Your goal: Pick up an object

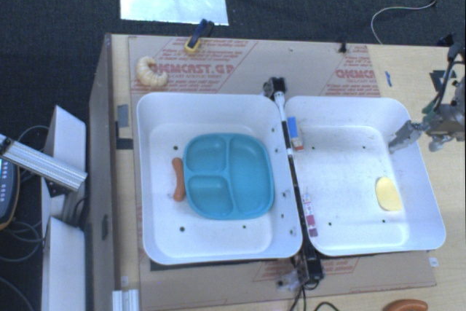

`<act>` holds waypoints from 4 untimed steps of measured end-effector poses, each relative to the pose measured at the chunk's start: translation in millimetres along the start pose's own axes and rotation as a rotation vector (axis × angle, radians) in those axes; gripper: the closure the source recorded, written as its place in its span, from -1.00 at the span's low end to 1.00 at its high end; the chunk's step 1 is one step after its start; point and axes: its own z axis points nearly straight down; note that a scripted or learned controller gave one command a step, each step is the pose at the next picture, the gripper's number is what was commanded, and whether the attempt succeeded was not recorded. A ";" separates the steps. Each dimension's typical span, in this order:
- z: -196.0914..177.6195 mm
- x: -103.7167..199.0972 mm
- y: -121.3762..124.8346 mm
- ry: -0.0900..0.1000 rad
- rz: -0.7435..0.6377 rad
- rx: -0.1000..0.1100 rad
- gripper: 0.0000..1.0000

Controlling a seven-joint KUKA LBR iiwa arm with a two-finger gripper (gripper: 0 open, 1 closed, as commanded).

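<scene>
A pale yellow oval object (388,194) lies near the right wall of the right bin (342,244). In the left bin (156,229) an orange sausage-shaped piece (178,179) rests just left of a blue divided plate (228,175). My gripper (405,135) hangs at the right bin's upper right rim, above and slightly right of the yellow object and well apart from it. Nothing shows in its grasp.
A small blue and white item (293,132) sits on the ridge between the bins. A beige curled piece (151,71) and a yellow and blue clip (197,37) lie on the cardboard behind the left bin. An orange thing (405,304) peeks in at the bottom right.
</scene>
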 end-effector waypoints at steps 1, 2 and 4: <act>64.5 74.1 24.9 0.002 -0.001 0.002 -1.00; 178.6 66.6 50.0 0.001 0.002 0.002 -1.00; 180.0 100.0 111.4 0.000 -0.001 0.000 -1.00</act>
